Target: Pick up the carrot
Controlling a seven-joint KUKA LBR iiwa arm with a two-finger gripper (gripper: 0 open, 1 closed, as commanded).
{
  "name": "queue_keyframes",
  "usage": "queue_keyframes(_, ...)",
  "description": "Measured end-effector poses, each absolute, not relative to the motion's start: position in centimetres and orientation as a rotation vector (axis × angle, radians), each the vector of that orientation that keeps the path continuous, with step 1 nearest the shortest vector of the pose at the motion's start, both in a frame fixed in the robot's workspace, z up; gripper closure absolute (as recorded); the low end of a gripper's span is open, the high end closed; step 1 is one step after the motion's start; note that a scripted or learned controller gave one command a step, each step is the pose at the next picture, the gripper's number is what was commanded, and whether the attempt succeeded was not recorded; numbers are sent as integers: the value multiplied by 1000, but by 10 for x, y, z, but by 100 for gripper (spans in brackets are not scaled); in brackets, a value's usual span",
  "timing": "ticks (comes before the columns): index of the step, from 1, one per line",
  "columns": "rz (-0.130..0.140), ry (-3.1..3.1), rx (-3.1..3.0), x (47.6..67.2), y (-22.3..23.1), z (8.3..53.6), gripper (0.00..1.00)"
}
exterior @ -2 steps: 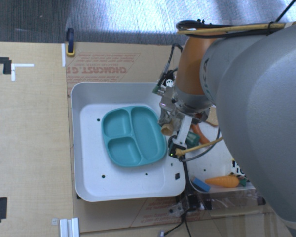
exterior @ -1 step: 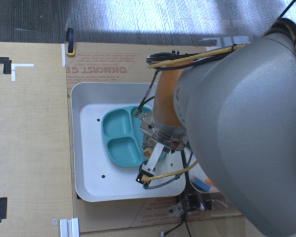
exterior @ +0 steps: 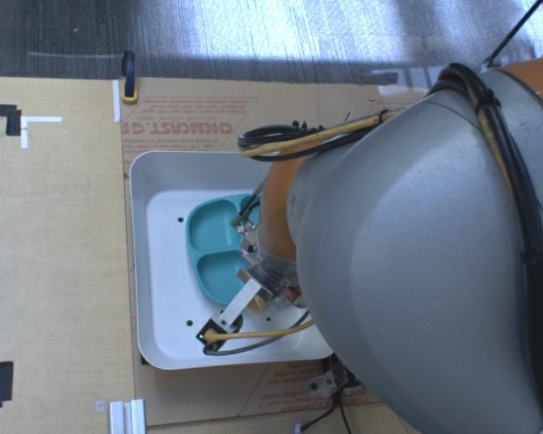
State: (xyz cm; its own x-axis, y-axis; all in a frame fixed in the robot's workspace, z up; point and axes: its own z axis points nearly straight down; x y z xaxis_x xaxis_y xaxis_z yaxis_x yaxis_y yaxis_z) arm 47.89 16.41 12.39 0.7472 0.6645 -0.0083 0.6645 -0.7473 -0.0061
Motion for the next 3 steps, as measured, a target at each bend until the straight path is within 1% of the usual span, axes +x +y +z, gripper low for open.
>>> queue_keyframes(1,12,-1325,-2849,501,211,151,100)
queue_keyframes(2,8,-837,-3029,477,225,162,100)
queue_keyframes(3,-2,-1076,-2948,480,229,97,100)
